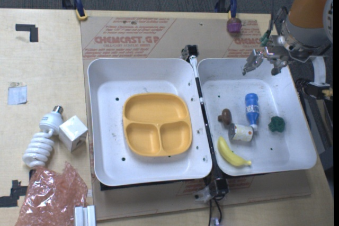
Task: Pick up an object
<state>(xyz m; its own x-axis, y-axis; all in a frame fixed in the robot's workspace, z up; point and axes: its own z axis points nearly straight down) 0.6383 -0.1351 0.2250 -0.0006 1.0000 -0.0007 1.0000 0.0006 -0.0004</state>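
End effector over R bin rim (far edge)

Arm cut off at top-right edge, pink plastic bag cropped at bottom edge, small brown object too small to identify.

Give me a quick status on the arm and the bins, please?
Gripper over right bin's back rim, holding nothing. Banana, blue bottle, green piece untouched in right bin. Yellow tray in left bin.
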